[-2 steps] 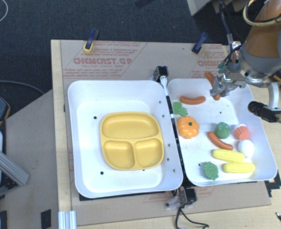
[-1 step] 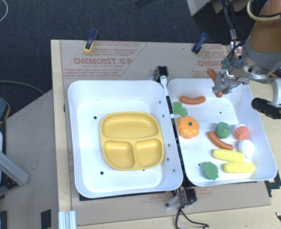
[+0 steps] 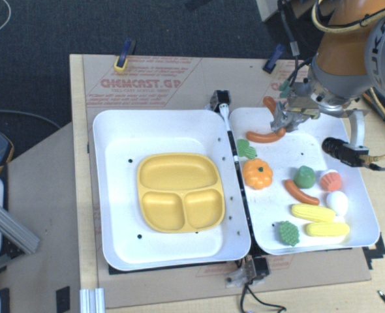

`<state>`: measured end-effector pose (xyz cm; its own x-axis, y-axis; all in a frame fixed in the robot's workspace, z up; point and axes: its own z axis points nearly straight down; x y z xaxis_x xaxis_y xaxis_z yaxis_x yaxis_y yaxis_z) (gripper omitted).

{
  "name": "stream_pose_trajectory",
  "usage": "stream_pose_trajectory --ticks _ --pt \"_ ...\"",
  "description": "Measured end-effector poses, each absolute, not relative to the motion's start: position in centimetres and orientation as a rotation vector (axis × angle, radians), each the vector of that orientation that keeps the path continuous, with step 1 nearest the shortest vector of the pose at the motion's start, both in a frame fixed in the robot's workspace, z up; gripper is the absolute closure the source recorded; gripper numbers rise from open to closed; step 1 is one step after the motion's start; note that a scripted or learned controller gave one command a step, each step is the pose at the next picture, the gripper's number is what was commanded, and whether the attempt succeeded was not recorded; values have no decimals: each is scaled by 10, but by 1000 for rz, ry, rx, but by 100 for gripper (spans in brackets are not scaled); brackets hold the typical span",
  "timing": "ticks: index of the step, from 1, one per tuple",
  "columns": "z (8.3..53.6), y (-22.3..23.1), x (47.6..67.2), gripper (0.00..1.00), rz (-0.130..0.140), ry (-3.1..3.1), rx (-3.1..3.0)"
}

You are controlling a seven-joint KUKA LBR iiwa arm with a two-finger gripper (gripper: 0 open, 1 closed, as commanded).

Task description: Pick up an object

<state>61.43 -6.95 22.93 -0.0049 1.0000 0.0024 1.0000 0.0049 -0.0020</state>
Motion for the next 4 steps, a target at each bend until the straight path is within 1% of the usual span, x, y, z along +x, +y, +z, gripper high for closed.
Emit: stream_pose_trajectory --ticks 1,2,3,4 --pt "236 -23 598 100 0 -2225 -2213" --pt "237 17 567 100 3 -2222 -2214" --pt "219 63 544 100 5 -2222 -2213" --pt "216 92 533 100 3 -2222 -2215"
